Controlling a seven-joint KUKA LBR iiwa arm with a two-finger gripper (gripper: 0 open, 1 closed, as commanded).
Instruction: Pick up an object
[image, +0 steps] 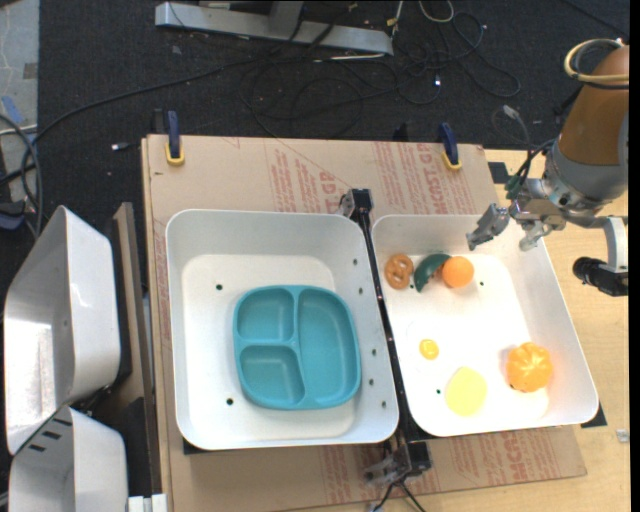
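Note:
My gripper (508, 230) hangs over the back edge of the right bin (560, 330), its two fingers spread apart with nothing between them. In front of it and to its left lie a small orange ball (458, 272), a dark green piece (431, 267) and a brown pretzel-like ring (399, 270). Nearer the front of that bin are a small yellow disc (429, 349), a pale yellow lemon-like object (465, 391) and an orange bell-pepper-like object (529, 366).
The left bin (200, 250) holds a teal divided plate (297, 346). A metal clamp (358, 203) sits at the back where the two bins meet. Blue and yellow clamps (175, 140) (449, 148) pin the cardboard base. Spare white bins (55, 310) stand off the bench at the left.

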